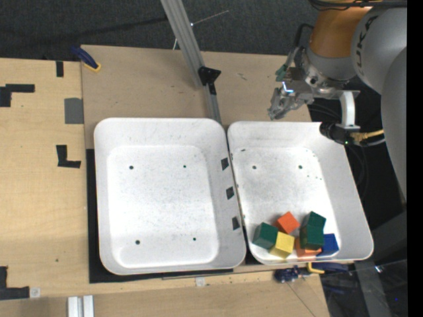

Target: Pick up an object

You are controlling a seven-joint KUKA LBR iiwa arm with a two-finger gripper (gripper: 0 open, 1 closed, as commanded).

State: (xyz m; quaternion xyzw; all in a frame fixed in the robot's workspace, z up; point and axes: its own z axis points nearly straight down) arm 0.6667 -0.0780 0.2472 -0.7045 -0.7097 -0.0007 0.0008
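Two shallow white plastic bins sit side by side: the left bin and the right bin. The right one holds about six small blocks: two dark green, one orange, one yellow, one blue, one red-orange, partly hidden.

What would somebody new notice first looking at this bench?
A cluster of colored blocks is bunched in the near corner of the right bin, the brightest thing here. Above that bin's far edge hangs the grey arm with its orange band, its tool well away from the blocks.

Coloured blocks clustered, touching, near front corner of right bin.
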